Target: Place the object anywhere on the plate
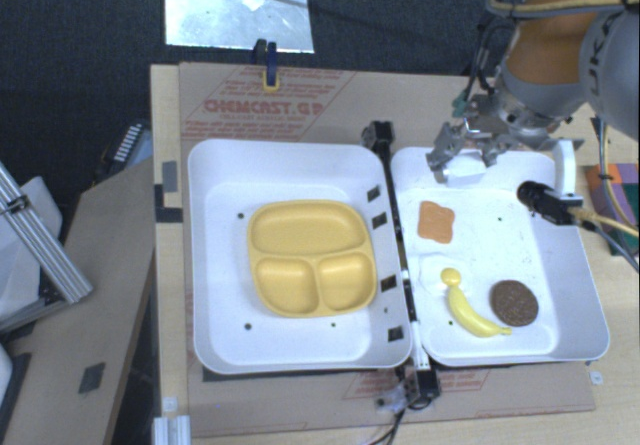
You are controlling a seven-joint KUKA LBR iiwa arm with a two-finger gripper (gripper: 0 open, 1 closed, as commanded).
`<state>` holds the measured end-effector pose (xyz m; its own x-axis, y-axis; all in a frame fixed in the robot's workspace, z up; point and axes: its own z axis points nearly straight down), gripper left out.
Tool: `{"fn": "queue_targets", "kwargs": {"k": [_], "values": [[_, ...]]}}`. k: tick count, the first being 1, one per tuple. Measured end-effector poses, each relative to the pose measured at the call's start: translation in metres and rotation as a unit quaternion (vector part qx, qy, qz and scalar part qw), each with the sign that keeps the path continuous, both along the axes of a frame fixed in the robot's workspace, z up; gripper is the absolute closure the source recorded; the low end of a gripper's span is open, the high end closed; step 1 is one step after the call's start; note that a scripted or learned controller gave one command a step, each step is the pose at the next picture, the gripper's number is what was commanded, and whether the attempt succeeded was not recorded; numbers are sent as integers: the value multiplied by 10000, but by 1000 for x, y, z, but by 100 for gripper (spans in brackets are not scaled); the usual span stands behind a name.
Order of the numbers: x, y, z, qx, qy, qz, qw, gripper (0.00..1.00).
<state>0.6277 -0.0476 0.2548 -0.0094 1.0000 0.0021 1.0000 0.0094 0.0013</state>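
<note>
The jaws [468, 146] hang open and empty above the right bin's [570, 263] far edge. The orange slice [436, 222], banana [472, 310] and brown disc [514, 303] lie there, well apart from the yellow plate [305, 258]. Risk: a flat item may slip the grasp.

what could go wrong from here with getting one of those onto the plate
1. The banana and the brown disc lie close together in the right bin, so a grab at one may bump the other.
2. The orange slice looks flat against the bin floor, so the gripper may slide over it.
3. The yellow plate sits in the left bin, past the clamped divider, which a low carry could catch.
</note>
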Motion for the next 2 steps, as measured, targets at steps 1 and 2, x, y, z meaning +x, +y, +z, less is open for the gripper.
{"fn": "queue_targets", "kwargs": {"k": [1, 2], "values": [[-32, 42, -8, -1, 14, -5, 10000, 100], [-61, 87, -6, 1, 11, -2, 10000, 100]]}}
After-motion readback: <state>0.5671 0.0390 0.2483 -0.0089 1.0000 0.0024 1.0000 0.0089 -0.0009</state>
